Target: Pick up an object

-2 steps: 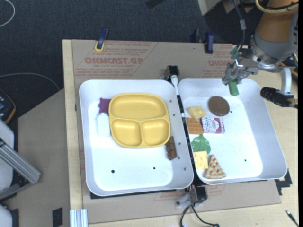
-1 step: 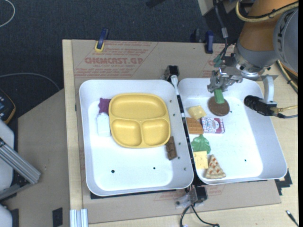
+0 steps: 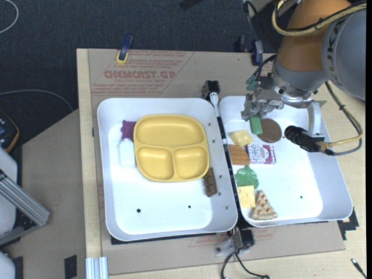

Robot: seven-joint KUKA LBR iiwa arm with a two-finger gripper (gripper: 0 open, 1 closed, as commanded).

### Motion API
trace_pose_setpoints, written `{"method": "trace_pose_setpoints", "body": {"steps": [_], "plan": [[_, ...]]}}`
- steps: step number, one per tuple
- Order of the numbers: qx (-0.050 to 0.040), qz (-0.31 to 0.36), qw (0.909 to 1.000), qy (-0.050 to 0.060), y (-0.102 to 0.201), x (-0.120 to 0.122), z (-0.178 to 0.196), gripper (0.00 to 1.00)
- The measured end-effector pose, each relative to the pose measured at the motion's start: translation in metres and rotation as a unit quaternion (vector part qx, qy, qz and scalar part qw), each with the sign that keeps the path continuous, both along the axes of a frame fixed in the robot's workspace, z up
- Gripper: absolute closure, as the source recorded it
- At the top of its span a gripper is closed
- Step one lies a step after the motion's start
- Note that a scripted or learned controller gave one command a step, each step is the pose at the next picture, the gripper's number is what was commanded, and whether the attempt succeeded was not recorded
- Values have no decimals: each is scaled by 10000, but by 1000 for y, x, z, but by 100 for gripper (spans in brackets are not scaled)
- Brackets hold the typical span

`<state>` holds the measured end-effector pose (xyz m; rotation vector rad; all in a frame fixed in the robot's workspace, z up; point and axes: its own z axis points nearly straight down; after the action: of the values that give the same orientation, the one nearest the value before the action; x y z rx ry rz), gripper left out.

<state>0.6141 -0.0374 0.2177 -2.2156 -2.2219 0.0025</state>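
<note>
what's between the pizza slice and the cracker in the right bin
In the camera view, a green leaf-shaped piece and a yellow cheese slice lie between the cracker and the pizza slice.

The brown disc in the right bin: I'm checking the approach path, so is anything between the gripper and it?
Nothing visible does. The gripper hangs right beside the brown disc, at its left edge, with the yellow piece lower left.

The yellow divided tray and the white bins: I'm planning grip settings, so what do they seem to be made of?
The yellow three-compartment tray looks like moulded plastic with a smooth, slightly matt finish: uniform colour, rounded ridges, soft highlights. The two shallow white bins look like thin formed plastic, judging by rounded corners and rolled rims; glossiness is hard to judge.
</note>
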Motion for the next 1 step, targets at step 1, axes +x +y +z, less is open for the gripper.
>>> {"method": "trace_pose_setpoints", "body": {"steps": [1], "plan": [[-2, 6, 10000, -25, 42, -4, 12, 100]]}}
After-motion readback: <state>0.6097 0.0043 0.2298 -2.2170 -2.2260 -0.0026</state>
